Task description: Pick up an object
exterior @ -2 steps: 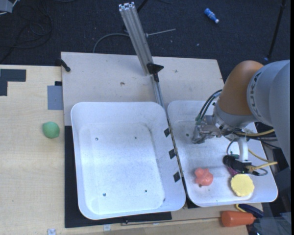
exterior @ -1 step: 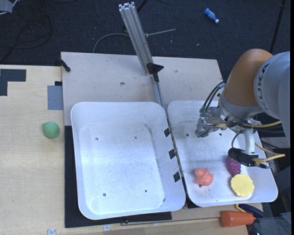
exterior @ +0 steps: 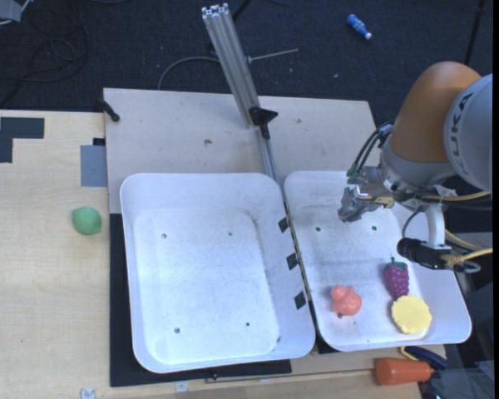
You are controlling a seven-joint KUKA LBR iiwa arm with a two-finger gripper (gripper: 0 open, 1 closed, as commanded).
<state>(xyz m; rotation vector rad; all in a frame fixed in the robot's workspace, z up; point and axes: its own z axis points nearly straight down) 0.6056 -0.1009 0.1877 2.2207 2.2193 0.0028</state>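
In the right bin [exterior: 333, 189] lie three small objects near its front: a pink-red lumpy piece [exterior: 345, 300], a purple grape bunch [exterior: 397, 278] and a flat yellow piece [exterior: 411, 314]. My gripper [exterior: 350, 209] hangs over the upper middle of this bin, well behind and to the left of those objects. Nothing shows between its fingers, and the view from above does not reveal how they stand.
The left bin [exterior: 137, 214] lies beside the right one. A green ball [exterior: 86, 220] rests on the wooden bench at the far left. An orange object [exterior: 403, 370] lies in front of the right bin. A metal rail [exterior: 237, 65] slants up behind the bins.
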